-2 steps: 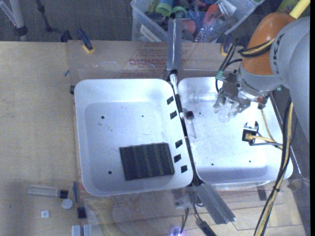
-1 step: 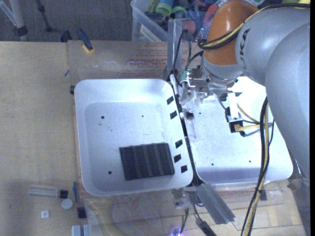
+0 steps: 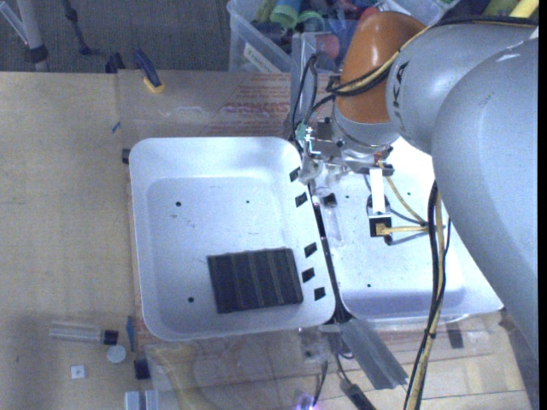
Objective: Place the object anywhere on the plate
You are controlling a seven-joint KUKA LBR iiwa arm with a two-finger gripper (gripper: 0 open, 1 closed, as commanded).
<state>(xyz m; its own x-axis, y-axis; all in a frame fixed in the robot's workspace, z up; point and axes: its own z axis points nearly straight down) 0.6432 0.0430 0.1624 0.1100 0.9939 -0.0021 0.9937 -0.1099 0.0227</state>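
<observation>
The grey arm (image 3: pixel 479 118) reaches in from the right, and its orange band (image 3: pixel 376 45) sits above the wrist. The claw (image 3: pixel 327 182) hangs over the seam where the two white bins meet, at the far half of that seam. From this slant it is not possible to tell whether the claw is released or clenched, and nothing can be made out in its grip.

Just on the near side of the claw, a slim, pale, see-through object (image 3: pixel 333 226) lies in the right bin (image 3: pixel 410 293), close beside that bin's left wall. It is too blurred to name.

The plate (image 3: pixel 255 280), a dark ribbed rectangle, lies flat in the near part of the left bin (image 3: pixel 171 169), well apart from the slim object and across the rims from it.

Yellow cables (image 3: pixel 434 254) run down from the wrist over the right bin. On the desk (image 3: pixel 60 186), a blue clip (image 3: pixel 152 78) lies at the far left, and small loose parts (image 3: pixel 111 342) lie at the near left. A clear tub of coloured toys (image 3: pixel 329 7) stands beyond the bins.
</observation>
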